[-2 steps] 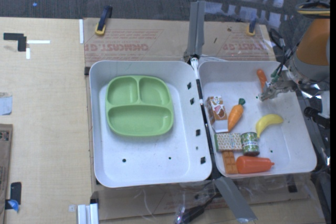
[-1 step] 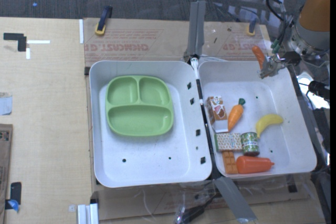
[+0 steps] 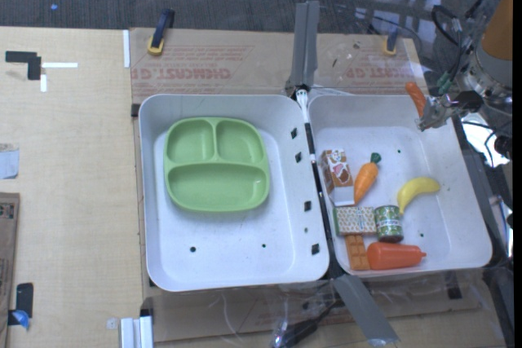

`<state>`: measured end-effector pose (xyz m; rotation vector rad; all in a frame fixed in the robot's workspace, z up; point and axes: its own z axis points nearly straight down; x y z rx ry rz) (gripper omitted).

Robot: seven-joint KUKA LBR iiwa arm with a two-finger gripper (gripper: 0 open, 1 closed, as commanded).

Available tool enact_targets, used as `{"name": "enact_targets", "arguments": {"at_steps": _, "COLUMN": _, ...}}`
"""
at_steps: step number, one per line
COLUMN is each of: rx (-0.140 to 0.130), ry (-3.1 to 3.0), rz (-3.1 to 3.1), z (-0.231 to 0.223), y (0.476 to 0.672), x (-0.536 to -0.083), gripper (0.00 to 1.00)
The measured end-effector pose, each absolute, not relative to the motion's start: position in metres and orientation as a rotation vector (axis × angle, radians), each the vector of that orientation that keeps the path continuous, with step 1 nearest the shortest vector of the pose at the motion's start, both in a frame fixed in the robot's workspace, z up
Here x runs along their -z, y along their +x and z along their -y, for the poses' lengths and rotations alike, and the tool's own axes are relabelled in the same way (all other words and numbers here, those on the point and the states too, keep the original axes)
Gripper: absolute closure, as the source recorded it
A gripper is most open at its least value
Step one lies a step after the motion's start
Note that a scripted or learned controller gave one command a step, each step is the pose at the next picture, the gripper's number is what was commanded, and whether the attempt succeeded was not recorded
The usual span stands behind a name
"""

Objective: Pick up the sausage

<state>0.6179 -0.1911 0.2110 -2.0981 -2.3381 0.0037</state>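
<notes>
I'm reading mirrored red lettering on the cardboard (image 3: 196,65) behind the bins, illegible to me. The sausage (image 3: 395,256) is lying in the right bin's (image 3: 457,175) near corner, while the gripper (image 3: 434,112) is hovering at its far right rim; grip unclear.

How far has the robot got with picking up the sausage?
Nothing looks done yet. The sausage lies in the right bin, at its near edge beside the green can. The end effector sits over the bin's far right rim, well away from it. Reaching over, gripping and lifting are all left.
</notes>
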Motion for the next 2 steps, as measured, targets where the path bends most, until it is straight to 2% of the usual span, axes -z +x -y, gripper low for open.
{"name": "enact_targets", "arguments": {"at_steps": 1, "rx": -0.002, "ry": -2.391, "rz": 2.036, "z": 0.222, "y": 0.59, "x": -0.092, "gripper": 1.0}}
{"name": "enact_targets", "arguments": {"at_steps": 2, "rx": -0.002, "ry": -2.326, "rz": 2.11, "z": 0.128, "y": 0.566, "x": -0.192, "gripper": 1.0}}
